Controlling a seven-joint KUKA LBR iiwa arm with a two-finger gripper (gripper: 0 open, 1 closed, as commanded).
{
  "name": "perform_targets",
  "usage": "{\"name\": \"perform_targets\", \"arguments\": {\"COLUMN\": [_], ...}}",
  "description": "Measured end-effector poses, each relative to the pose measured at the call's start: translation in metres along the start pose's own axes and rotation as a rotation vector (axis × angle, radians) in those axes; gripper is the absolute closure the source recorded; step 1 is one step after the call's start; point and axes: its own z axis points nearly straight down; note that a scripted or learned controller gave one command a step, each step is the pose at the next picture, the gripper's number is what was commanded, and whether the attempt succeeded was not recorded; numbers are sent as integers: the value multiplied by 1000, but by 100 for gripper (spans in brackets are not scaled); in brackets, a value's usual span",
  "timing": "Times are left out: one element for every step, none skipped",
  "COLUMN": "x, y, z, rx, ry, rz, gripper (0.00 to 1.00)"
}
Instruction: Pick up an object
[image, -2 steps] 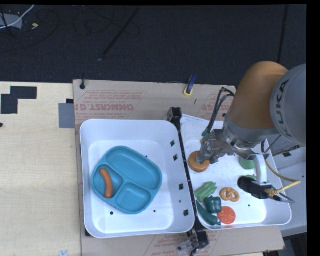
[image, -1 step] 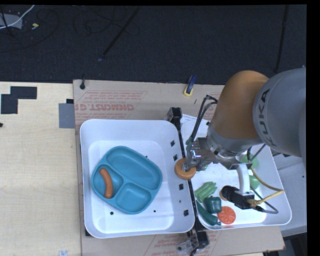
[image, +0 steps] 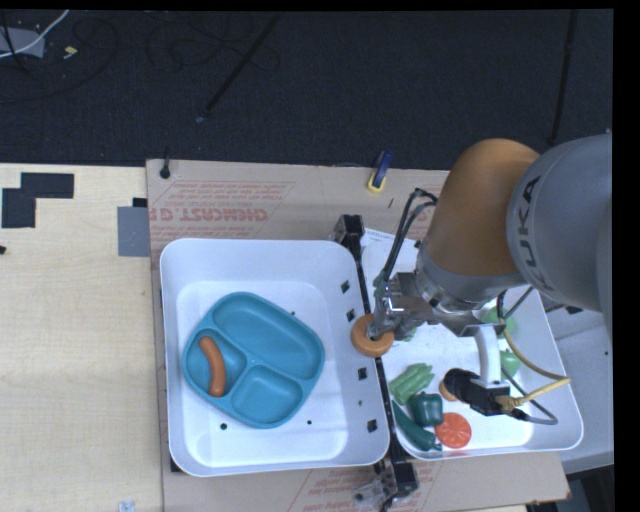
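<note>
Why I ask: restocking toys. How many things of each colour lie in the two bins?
Blue: 1, plate
Orange: 1, sausage
Tan: 1, ring
Red: 1, tomato
Green: 3, pod, pepper, teal piece
Total: 7, perhaps more green behind the arm

One fixed overhead camera, slanting down: bench (image: 70, 350), left bin (image: 200, 445), right bin (image: 555, 345).

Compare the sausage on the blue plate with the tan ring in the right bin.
Shape: the sausage is a long, curved stick; the tan ring is round with a hole.
Colour: the sausage is orange-brown, the tan ring paler.
Place: the sausage lies in the left compartment of the blue plate in the left bin; the tan ring sits at the left edge of the right bin, by the gripper.
Both look like toy food.
</note>
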Motion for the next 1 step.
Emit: {"name": "perform_targets", "arguments": {"x": [-3], "y": [-6], "z": [-16], "rx": [-2], "ry": [0], "rz": [2], "gripper": [100]}}
